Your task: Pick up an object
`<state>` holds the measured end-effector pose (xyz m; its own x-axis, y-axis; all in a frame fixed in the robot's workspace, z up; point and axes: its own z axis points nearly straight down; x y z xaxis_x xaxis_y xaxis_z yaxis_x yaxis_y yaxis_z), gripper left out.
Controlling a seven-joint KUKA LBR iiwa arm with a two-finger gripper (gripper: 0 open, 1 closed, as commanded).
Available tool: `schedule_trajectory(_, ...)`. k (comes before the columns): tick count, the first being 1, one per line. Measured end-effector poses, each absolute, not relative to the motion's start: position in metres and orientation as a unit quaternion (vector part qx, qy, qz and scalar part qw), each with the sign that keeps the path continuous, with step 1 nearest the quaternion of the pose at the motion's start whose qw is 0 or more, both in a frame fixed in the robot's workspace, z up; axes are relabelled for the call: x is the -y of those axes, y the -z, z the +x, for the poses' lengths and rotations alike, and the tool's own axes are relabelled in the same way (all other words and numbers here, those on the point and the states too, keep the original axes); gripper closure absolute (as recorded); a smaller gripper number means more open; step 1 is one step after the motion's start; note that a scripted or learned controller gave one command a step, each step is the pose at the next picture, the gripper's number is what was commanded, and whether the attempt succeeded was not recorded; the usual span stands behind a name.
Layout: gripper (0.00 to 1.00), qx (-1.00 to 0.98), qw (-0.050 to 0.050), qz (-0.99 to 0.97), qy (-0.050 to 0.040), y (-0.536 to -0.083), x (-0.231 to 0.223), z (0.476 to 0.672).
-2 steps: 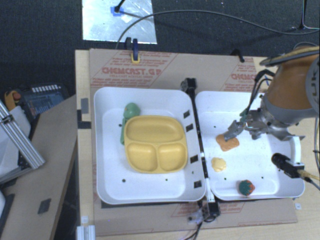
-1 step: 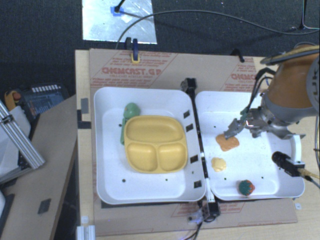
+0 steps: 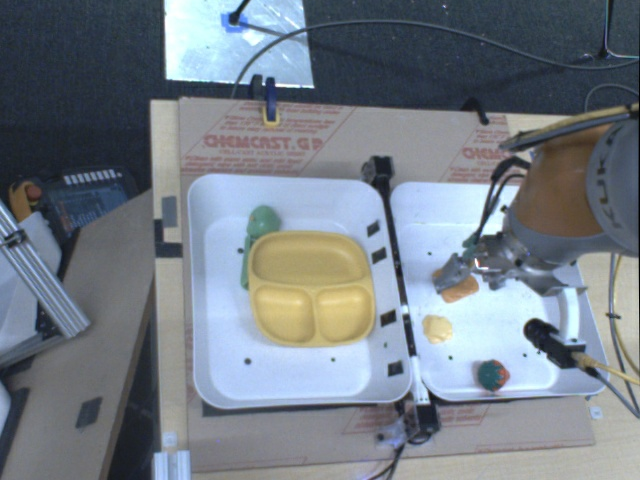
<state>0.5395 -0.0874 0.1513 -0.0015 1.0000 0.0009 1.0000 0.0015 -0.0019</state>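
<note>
Reaching in from three o'clock, the two-finger gripper sits low in the right white bin, touching the small orange block; its finger state cannot be told.

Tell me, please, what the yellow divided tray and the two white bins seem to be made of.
Yellow tray: probably moulded plastic, matte to slightly satin; one even colour, rounded rims, three smooth pressed compartments. White bins: likely thin formed plastic, somewhat glossy; uniform white, soft rounded corners and shallow walls. Painted metal cannot be fully excluded from this view.
</note>
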Motion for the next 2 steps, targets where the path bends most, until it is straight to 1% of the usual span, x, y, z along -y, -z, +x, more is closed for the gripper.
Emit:
schedule_trajectory(1, 0.00, 0.707, 0.001, -0.707, -0.0004, -0.105, 0.092, 0.547)
schedule_trajectory(2, 0.00, 0.707, 0.000, -0.707, -0.0001, -0.084, 0.092, 0.547)
